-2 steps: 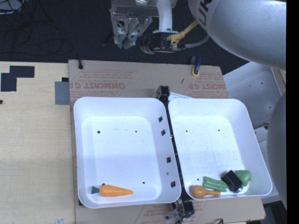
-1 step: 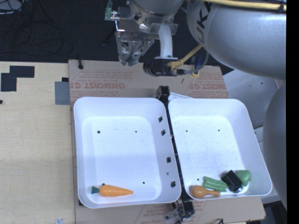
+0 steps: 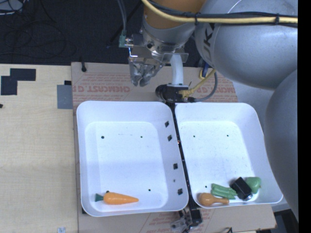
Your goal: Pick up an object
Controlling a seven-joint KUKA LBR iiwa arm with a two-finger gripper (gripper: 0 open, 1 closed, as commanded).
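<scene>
At the top centre of the frame, above the far edge of the left bin (image 3: 87, 125), the gripper (image 3: 141, 76) hangs with fingers drawn together on nothing, well apart from the toy carrot (image 3: 119, 198) in that bin's lower left corner.

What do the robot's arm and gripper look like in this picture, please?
The arm is bulky, rounded and glossy grey, with an orange band above the wrist. A yellowish cable and dark cables run across it. The gripper is small and metallic grey, beneath a boxy silver mount with a green part at its side.
</scene>
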